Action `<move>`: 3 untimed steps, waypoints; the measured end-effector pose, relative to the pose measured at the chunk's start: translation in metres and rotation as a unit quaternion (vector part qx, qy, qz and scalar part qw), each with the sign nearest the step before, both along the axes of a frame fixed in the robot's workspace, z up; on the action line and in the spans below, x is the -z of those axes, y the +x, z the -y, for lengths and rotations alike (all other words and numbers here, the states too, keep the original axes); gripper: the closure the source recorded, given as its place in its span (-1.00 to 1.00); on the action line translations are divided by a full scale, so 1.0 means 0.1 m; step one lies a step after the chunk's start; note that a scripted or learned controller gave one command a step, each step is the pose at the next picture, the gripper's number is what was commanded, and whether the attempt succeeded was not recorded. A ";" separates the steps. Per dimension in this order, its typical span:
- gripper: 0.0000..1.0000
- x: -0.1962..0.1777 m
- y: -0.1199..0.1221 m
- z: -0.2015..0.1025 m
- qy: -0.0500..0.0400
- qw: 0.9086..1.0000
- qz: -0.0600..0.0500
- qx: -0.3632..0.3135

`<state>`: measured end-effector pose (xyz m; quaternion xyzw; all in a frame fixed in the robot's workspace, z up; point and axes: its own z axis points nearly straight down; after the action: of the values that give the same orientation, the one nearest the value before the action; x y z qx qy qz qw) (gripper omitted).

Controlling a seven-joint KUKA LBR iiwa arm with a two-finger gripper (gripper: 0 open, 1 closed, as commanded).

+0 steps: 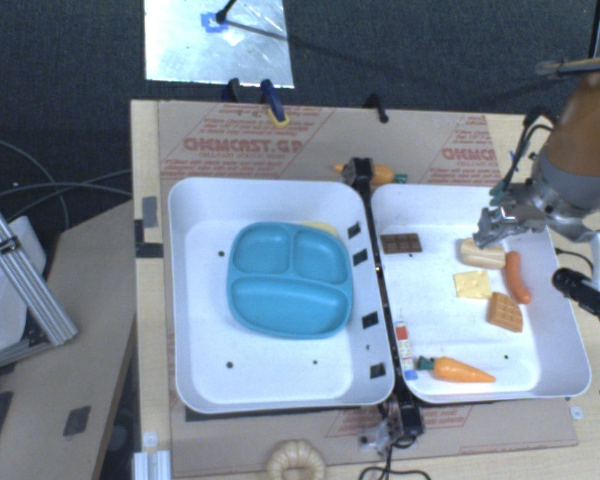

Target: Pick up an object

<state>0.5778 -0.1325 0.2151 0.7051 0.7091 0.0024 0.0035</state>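
the pale bread roll (483, 256) lies in the right bin (560, 368), touching the sausage (518, 277). my hand (493, 226) hovers just above it; grip state: i cannot tell. step: approach. next: descend squarely, then clench.

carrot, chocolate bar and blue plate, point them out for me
carrot (464, 371), camera view, middle of its orange body
chocolate bar (401, 243), camera view, centre of the brown slab
blue plate (289, 278), camera view, ridge between its compartments

A robotics lab is showing here: cables (40, 183) are trailing past an aluminium frame (20, 268) beside the cardboard-covered tabletop (240, 138).
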 end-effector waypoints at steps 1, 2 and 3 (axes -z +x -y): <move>1.00 -0.10 0.01 0.00 0.001 1.000 -0.002 0.000; 1.00 -0.10 0.02 -0.54 0.002 1.000 -0.003 -0.002; 1.00 -0.19 -0.18 -1.07 0.002 1.000 -0.004 -0.002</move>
<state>0.5600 -0.0256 0.2337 0.7035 0.7107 0.0010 -0.0007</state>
